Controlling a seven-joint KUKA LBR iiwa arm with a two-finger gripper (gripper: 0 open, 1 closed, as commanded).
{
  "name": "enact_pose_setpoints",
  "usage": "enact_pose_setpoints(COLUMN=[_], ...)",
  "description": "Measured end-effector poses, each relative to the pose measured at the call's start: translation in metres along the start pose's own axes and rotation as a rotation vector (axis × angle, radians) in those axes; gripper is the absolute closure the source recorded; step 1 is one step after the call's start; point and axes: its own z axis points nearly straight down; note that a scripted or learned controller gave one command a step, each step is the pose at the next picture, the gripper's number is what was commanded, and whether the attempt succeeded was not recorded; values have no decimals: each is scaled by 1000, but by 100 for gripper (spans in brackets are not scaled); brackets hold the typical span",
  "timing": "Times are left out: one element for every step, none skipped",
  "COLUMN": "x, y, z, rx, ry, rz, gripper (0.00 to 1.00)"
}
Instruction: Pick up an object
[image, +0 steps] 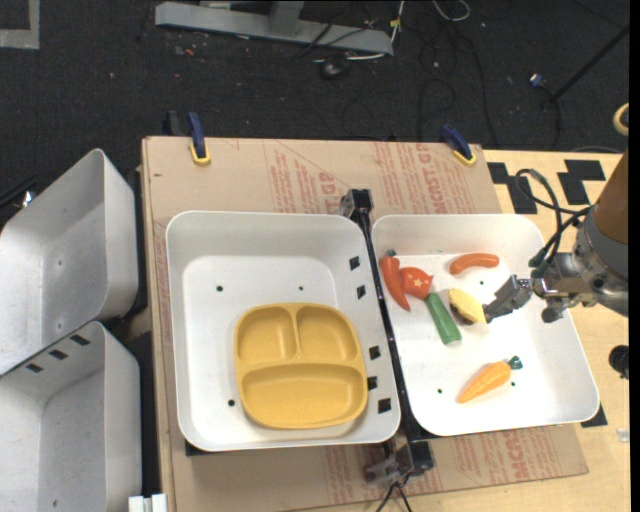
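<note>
A: Where is the dark two-finger gripper (497, 303)?

B: Low over the right shallow white bin (560, 385), its tips just beside the small yellow plastic piece (467, 305). Whether those tips are spread or pinched together, the view cannot tell.

A: Is anything held?

B: Nothing shows between them, so the pick looks not yet done. The yellow piece lies on the bin floor, touching the green plastic stick (444, 319).

A: And further out?

B: A red plastic pepper (415, 283), a red-orange sausage (473, 263) and an orange toy carrot (487, 379) share that bin. The left white bin (200, 250) holds a yellow divided plate (300, 365).

A: What remains?

B: Probably closing, then lifting.
</note>
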Motion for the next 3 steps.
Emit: enact_pose_setpoints(x=[0,2,0], y=[2,1,2], z=[-4,60,124], rx=[-8,-3,-2], ry=[-2,0,0], rz=[-3,1,1], gripper=[0,0,0])
